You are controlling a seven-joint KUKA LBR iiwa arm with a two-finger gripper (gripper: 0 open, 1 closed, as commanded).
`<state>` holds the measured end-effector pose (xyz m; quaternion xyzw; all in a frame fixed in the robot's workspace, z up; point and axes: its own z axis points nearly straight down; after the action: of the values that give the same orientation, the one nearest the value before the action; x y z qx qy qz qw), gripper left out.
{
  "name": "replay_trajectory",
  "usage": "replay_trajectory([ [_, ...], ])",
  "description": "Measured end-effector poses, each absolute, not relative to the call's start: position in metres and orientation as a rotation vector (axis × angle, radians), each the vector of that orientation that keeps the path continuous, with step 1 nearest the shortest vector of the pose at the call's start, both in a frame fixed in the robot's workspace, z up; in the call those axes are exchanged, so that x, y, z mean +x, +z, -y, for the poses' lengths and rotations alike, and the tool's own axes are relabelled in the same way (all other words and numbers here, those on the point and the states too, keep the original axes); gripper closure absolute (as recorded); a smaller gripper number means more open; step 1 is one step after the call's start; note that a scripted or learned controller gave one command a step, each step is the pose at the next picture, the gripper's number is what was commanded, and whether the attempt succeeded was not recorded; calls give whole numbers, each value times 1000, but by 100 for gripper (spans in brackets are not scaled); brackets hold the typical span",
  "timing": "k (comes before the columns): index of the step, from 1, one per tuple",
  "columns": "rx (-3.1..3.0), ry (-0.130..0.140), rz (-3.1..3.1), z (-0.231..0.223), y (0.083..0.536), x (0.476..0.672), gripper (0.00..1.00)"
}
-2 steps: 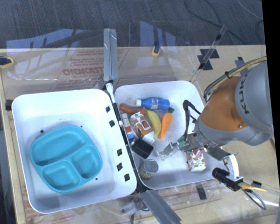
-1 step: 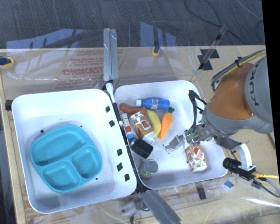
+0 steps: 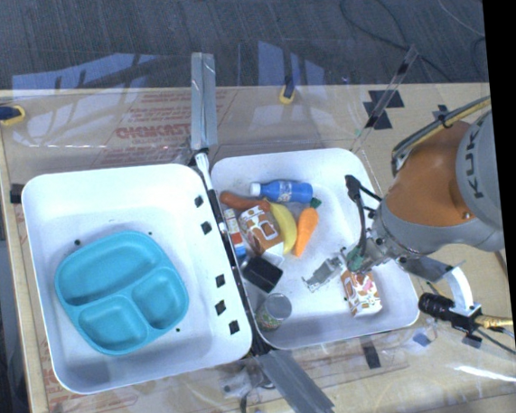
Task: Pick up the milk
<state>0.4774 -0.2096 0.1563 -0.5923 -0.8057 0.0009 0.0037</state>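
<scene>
the milk carton (image 3: 362, 292), small with a red and white print, lies near the front right corner of the right bin (image 3: 326, 163). the gripper (image 3: 326, 272) hangs just beside it, toward the bin's middle; its metal fingers stand spread with nothing between them. farther out, along the bin's left wall, lie a blue and white bottle (image 3: 283, 190), a banana (image 3: 285, 226), a carrot (image 3: 304, 231), a brown and white box (image 3: 257, 227), a black block (image 3: 262, 272) and a can (image 3: 273, 310). the left bin (image 3: 48, 198) holds a blue divided tray (image 3: 121, 290). both bins rest on a pale wooden bench (image 3: 95, 117) under a clear sheet, with dark carpet (image 3: 86, 27) beyond its far edge. the arm (image 3: 439, 197) hides part of the right bin's right wall; the carton's print is too small to read.
</scene>
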Motion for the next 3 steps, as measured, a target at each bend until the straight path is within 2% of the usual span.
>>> replay_trajectory([
  [1,-1850,5,2526,210,164,478,100],
  [2,-1850,5,2527,210,164,478,0],
  [3,-1693,1,2641,210,89,477,0],
])
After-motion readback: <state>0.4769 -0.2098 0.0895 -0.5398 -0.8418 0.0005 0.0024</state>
